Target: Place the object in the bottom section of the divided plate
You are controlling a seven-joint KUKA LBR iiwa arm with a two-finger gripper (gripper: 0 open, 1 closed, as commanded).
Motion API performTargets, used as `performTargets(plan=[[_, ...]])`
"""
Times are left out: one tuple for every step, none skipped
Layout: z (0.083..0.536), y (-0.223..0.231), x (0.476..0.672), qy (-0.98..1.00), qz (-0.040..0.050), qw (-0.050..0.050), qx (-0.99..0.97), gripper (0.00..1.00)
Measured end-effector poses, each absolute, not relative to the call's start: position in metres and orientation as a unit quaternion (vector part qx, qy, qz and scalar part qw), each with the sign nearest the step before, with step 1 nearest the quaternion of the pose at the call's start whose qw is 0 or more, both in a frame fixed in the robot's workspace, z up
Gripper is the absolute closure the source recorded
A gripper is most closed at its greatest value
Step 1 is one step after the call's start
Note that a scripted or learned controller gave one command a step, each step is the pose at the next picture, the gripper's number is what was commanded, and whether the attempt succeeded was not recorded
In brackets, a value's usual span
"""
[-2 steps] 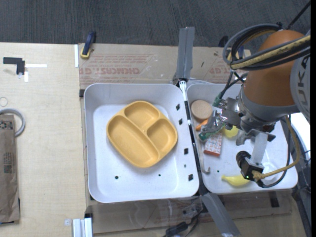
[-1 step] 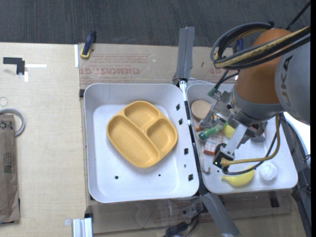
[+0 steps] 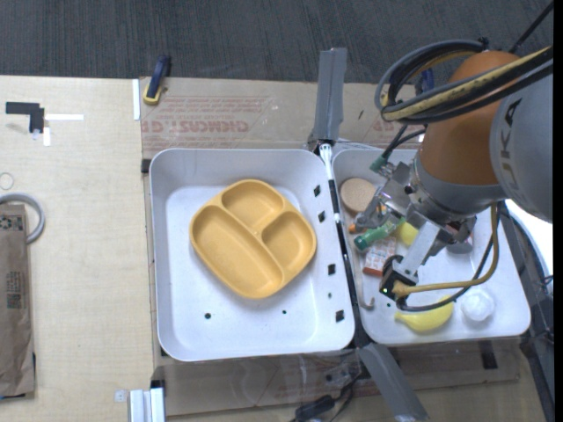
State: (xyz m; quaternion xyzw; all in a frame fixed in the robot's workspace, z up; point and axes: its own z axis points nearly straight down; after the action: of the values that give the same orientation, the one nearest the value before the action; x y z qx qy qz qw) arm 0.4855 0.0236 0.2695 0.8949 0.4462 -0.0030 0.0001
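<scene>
We see the grey arm point(image 3: 466, 130) reach in from the view's right, with the claw point(image 3: 390, 207) hanging over the clutter in the right bin point(image 3: 501, 323). The wrist hides it from above, so we cannot tell whether it is spread, pressed together or pinching something. Just up and toward the view's left from the claw lies a tan round disc point(image 3: 355, 194), near the wall between the bins. Right below the claw a green item point(image 3: 374, 234) lies at a slant, and beside that, under the wrist, sits a yellow lump point(image 3: 406, 232). A little further below the claw is a red-and-white packet point(image 3: 378, 258). Well below the claw, by the bin's near wall, a banana point(image 3: 426, 318) lies on its side, with a white round thing point(image 3: 476, 305) just beyond it toward the view's right. We cannot tell which of these is the object to be placed; all of them lie in the claw's own bin. The divided plate point(image 3: 253, 237), yellow, rests flat in the left bin point(image 3: 157, 236), well apart from the claw across the dividing wall, and its large bottom section point(image 3: 233, 260) is the part that lies farthest from the claw
</scene>
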Motion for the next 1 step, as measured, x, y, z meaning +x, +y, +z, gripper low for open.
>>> performTargets(plan=[[0.2695,0.0235,0.4855,0.446,-0.0030,0.000,0.895,0.00]])
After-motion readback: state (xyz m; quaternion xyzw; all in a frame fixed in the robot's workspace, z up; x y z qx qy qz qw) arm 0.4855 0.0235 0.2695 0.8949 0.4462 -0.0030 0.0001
